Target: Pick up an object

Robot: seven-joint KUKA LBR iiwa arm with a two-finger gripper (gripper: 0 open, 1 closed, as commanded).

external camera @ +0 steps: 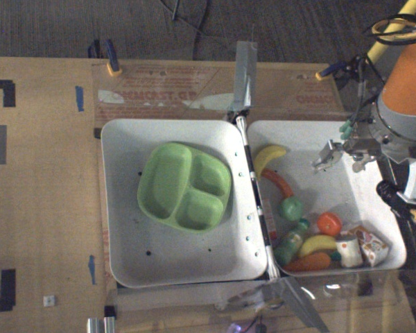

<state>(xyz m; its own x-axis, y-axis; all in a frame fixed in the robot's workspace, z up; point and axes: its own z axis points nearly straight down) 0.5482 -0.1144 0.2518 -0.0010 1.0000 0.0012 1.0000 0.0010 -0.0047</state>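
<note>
Our gripper (pixel 328 156) hangs above the right bin (pixel 374 186), near its upper right; we cannot tell its state, and nothing shows in it. The toys lie below and left of it. The nearest are the banana (pixel 268 157), well to its left, and the red pepper (pixel 278 182), running diagonally toward the heap along the bin's lower edge.

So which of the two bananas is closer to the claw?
The banana at the top left corner of the right bin is closer to the claw. The other banana lies low in the bin among the piled toys.
</note>
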